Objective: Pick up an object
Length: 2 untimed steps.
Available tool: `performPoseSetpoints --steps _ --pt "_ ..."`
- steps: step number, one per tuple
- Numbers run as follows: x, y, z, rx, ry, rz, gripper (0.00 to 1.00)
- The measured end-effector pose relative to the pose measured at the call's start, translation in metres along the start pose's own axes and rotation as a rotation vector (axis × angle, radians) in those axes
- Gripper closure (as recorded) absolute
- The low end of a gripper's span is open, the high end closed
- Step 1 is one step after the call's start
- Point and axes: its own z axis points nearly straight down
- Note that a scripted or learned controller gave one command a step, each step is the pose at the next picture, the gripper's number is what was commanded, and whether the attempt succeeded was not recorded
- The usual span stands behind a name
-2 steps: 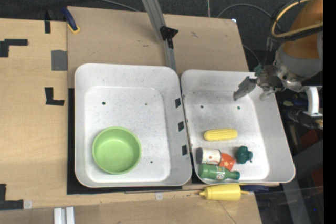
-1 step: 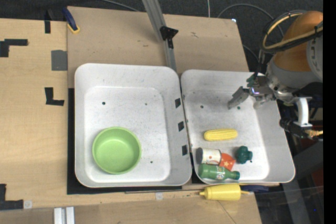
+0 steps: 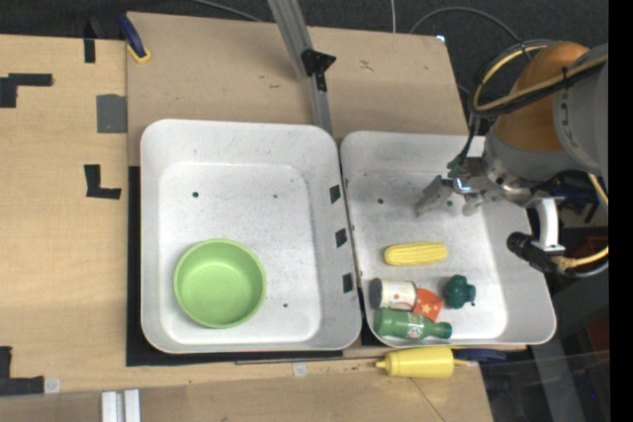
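Nothing is picked up yet, as far as the view shows; the tool [image 3: 450, 196] hangs over the upper part of the right bin [image 3: 391, 163], its two fingers spread apart with nothing between them, and every candidate object lies in place; the corn cob [image 3: 415, 254] rests on the bin floor just below and a little left of the tool, apart from it and with open floor around it; nearer the front wall a small cluster sits close together: a white can with a red band [image 3: 394, 293], an orange piece [image 3: 428, 304], a dark green lump [image 3: 458, 292] and a green bottle [image 3: 412, 325] lying on its side; a yellow bottle [image 3: 420, 363] lies outside the bin on the tabletop [image 3: 227, 64]; the left bin [image 3: 198, 148] carries a green bowl [image 3: 220, 283], well apart from the tool; what is left, by my judgement, is all of it: lowering onto an object, closing and lifting; the cob looks the nearest and least crowded choice.
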Motion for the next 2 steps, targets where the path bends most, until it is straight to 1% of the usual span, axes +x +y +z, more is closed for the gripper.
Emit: performPoseSetpoints --steps 1,2 --pt "0.000 0.001 -0.013 -0.003 0.000 -0.001 1.00" --pt "0.008 -0.004 -0.059 -0.008 0.000 0.000 1.00"
